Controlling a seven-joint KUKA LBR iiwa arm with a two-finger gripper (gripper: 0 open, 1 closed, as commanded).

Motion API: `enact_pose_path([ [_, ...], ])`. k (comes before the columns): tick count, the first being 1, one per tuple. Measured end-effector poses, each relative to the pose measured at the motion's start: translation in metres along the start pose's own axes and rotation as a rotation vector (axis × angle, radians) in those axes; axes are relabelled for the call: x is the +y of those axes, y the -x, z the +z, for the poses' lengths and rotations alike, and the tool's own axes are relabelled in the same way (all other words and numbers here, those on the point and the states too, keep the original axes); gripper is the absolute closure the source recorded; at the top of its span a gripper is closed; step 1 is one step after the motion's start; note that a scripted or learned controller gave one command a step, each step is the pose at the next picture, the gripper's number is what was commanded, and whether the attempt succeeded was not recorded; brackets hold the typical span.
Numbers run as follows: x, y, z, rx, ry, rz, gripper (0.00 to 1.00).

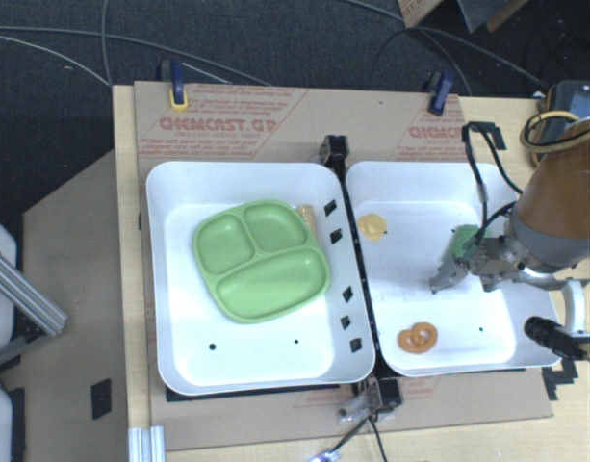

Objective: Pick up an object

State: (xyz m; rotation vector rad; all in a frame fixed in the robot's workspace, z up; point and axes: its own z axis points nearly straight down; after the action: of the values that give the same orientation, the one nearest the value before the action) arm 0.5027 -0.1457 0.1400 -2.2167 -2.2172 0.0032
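the gripper hangs low in the right bin, a green object just behind it toward the far wall. whether anything is clasped cannot be told. the pretzel lies nearer the front, apart.

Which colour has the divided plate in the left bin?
Light green. The divided plate shows clearly in the camera view, lying in the left bin.
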Motion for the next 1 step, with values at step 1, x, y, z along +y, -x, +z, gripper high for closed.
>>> enact_pose_path([
  [1, -0.0002, -0.0006, 0.0525, 0.0, 0.001, 0.0, 0.0],
])
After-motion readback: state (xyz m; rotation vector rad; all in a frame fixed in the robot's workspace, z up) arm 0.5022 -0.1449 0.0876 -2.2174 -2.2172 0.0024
